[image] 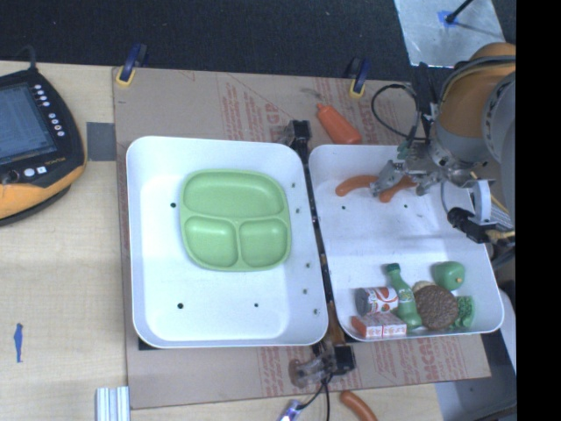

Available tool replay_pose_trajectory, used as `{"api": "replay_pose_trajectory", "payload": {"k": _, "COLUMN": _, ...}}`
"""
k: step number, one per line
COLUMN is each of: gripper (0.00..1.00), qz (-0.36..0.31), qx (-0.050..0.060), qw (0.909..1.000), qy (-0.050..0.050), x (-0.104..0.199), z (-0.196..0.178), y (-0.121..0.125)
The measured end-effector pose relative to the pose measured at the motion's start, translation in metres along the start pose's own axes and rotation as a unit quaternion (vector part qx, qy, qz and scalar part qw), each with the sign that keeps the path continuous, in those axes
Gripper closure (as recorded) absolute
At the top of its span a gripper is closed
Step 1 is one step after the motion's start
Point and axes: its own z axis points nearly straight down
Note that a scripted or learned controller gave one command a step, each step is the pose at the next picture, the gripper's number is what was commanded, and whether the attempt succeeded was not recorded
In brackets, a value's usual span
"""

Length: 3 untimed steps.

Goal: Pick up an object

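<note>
- Two white bins sit side by side on a sheet of brown cardboard (228,103); the left bin (153,235) holds a green divided plate (235,219), which has three compartments.
- In the right bin (412,261), near its 12 o'clock edge, the gripper (392,182) is low over the bin floor.
- An orange sausage (355,184) lies just at the 9 o'clock side of the gripper. A second orange piece is right at the fingertips, but I cannot tell if the fingers are open or closed, or if they hold it.
- At the 6 o'clock side of the right bin there is a group of small things close together: a small can (377,301) with a red and white label, a green bottle (401,295), a brown round cookie (436,306), a green pepper (449,274) and a flat red and white packet (383,328).
- The writing on the can and the packet is too small to read; the cardboard has faint red print, also not readable.
- An orange carrot (337,124) lies on the cardboard outside the bins, at 12 o'clock from the gap between them.
- A control tablet (31,143) with a dark screen and orange edge rests on the table at 9 o'clock.
- Two blue and yellow clamps (130,64) hold the cardboard at its 12 o'clock edge.
</note>
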Motion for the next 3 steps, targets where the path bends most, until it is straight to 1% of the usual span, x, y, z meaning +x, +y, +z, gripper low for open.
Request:
{"api": "replay_pose_trajectory", "payload": {"k": 1, "gripper": 1.0, "qz": -0.001, "qx": 0.005, "qw": 1.0, "qy": 0.0, "x": -0.001, "z": -0.011, "y": -0.001}}
{"api": "replay_pose_trajectory", "payload": {"k": 2, "gripper": 1.0, "qz": -0.001, "qx": 0.005, "qw": 1.0, "qy": 0.0, "x": 0.082, "z": 0.0, "y": -0.007}}
{"api": "replay_pose_trajectory", "payload": {"k": 3, "gripper": 1.0, "qz": 0.0, "qx": -0.001, "qw": 1.0, "qy": -0.001, "x": 0.095, "z": -0.101, "y": -0.058}}
